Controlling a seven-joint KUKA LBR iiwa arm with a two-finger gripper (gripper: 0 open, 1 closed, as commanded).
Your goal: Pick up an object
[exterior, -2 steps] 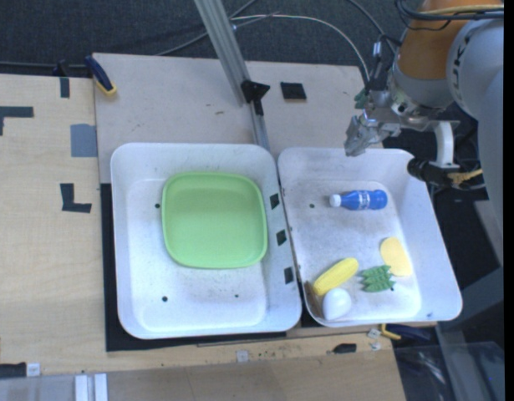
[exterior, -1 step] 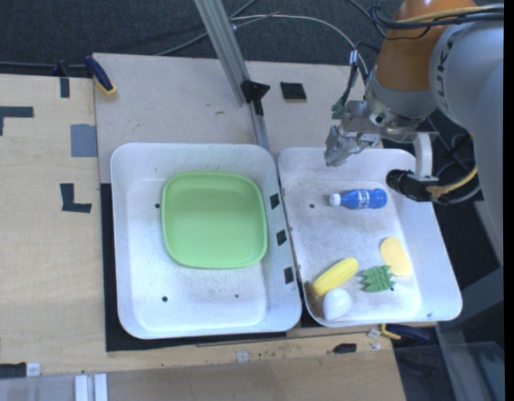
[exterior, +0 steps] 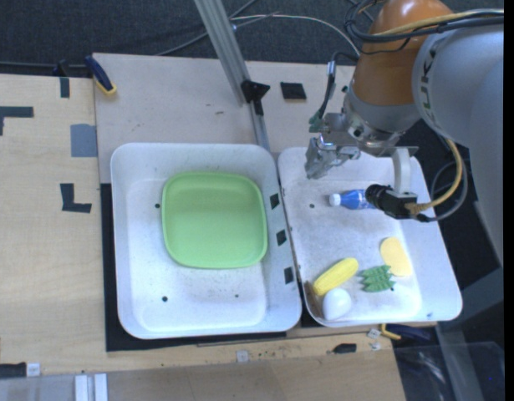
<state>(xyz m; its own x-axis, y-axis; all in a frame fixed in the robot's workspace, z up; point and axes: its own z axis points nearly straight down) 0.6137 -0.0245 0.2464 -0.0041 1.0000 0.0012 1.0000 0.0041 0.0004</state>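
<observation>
Half risking an empty grab: hovering with the gripper (exterior: pixel 317 167) over bare floor at the far left corner of the right bin (exterior: pixel 440 307), apart from the bottle (exterior: pixel 351 199) and well apart from the corn (exterior: pixel 334 275). Reaching in from the right, wrist pointing down; not showing whether open or shut.

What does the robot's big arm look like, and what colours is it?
The grey metal robot arm is fat and rounded, with a shiny orange band above its wrist. Thin black cables loop around that band. At the end sits a small silver metal two-finger gripper. A yellowish cable curls beside the arm.
</observation>
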